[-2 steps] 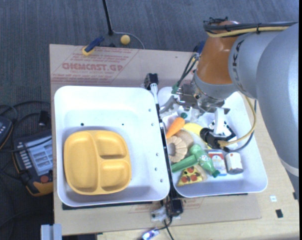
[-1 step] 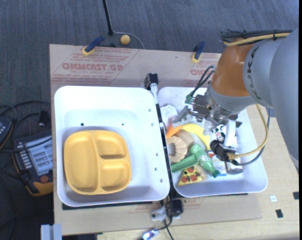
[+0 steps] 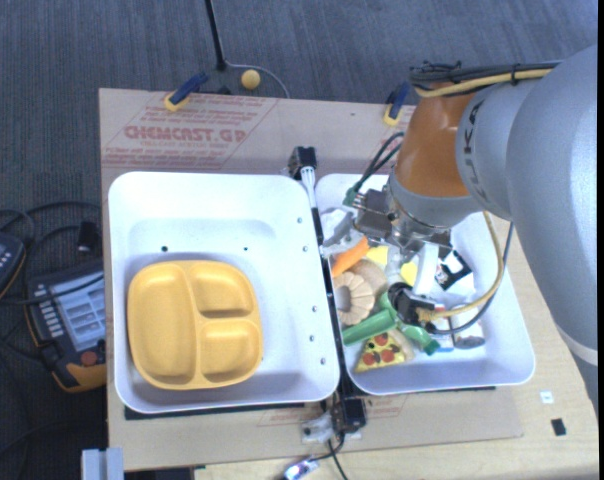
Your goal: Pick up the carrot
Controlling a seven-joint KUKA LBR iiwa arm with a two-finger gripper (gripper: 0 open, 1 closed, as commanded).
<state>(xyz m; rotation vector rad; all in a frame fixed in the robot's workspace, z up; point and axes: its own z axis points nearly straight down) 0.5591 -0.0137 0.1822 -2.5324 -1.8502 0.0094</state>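
Grey carpet all round, and a brown table (image 3: pixel 182 138) on it carrying two shallow white bins side by side.

The carrot (image 3: pixel 348 257) is in the right bin (image 3: pixel 502 363), hard up against that bin's left wall, about halfway along it. Only an orange wedge of it shows, and its long axis looks to run at a slant, from lower left up to the right, where the far end goes under the robot's wrist. Just on the near side of it sits a tan ribbed shell-looking thing (image 3: pixel 361 290), touching or nearly so. Nearer again there's a green piece (image 3: pixel 370 326) and a slice of pizza (image 3: pixel 380 351), plus a yellow bit (image 3: pixel 376 256) right beside the carrot on its right.

The hand (image 3: pixel 407 243) is down in the same bin, just to the right of the carrot and a little farther back. So the carrot lies to the hand's left, very close. I can't tell how the hand is set; the wrist and cables cover it.

My guess is the next move needs a short shift left toward the bin wall, turned to close across that slanted axis. The wall and the shell crowd it, so it's tight.

The left bin (image 3: pixel 152 193) holds a yellow divided plate (image 3: pixel 194 321), well apart from all this.
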